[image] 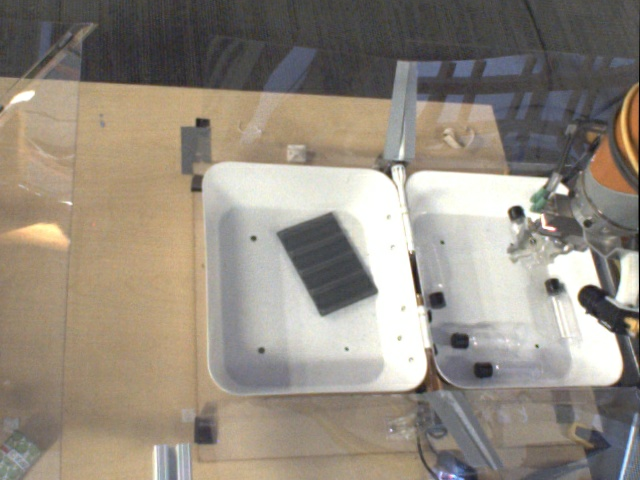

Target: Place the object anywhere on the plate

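A grey arm with an orange band enters from the right edge of the view. Its wrist leans toward the left, and its gripper hangs low, pointing downward. The finger spacing is unclear.

Ribbed plate: dark grey, matt. Bins: smooth white plastic. Tabletop: pale matt wood. Vials: clear, black-capped.
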Robot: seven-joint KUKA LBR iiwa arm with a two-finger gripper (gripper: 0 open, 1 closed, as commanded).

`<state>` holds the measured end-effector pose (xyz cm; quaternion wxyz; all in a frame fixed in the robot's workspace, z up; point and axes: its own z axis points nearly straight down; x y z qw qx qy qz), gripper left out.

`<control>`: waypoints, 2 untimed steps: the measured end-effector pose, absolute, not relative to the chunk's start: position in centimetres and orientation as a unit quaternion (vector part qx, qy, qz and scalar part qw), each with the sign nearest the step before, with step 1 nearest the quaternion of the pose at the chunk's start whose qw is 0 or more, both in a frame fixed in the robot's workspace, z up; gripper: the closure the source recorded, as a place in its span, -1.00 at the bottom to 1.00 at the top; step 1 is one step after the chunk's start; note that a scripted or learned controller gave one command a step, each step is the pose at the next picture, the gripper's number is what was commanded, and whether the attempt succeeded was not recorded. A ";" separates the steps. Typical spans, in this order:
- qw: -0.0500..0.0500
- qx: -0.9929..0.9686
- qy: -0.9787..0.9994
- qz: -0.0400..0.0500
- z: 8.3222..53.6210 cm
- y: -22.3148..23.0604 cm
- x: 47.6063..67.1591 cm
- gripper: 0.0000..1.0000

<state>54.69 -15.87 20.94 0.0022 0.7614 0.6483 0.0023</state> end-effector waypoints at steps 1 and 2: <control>0.002 0.717 0.697 0.001 18.8 -17.9 57.4 1.00; 0.002 0.780 0.626 0.001 23.7 -16.8 59.8 1.00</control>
